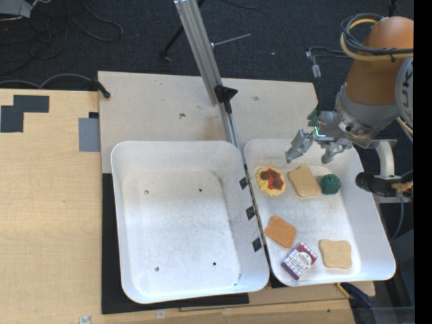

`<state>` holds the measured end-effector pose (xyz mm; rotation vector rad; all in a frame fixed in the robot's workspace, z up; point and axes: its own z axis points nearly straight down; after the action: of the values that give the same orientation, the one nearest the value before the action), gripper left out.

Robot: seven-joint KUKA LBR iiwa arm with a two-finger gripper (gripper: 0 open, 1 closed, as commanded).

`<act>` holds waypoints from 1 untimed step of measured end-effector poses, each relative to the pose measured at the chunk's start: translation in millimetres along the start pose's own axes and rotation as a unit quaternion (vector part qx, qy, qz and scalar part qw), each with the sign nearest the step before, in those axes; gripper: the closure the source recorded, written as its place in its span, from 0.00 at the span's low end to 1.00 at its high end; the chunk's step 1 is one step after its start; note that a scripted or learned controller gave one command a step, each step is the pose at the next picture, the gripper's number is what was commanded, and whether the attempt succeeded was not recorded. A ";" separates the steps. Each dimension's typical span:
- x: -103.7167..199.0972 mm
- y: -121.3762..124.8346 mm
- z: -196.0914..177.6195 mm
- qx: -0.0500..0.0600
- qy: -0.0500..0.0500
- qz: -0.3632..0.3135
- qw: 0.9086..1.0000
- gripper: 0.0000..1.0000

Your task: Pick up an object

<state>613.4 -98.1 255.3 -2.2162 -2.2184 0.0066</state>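
Note:
My gripper [313, 150] hangs open over the far end of the right bin [368, 245], its two grey fingers spread apart with nothing between them. Just below it lie a tan bread slice [304, 181], a small pizza toy with red topping [271, 180] and a dark green round piece [330, 184]. Nearer the front sit an orange wedge [281, 231], a red and white packet [299, 261] and another toast slice [335, 254].
The left bin [177, 221] lies beside the right one, joined by black clips [248, 196]. A slanted aluminium bar [202, 52] rises behind the bins. A wooden tabletop [47, 201] spreads to the left.

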 end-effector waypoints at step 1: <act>-0.6 0.7 -2.3 -0.002 0.000 0.000 1.000 0.00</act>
<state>614.1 -98.7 257.6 -2.2194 -2.2201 0.0021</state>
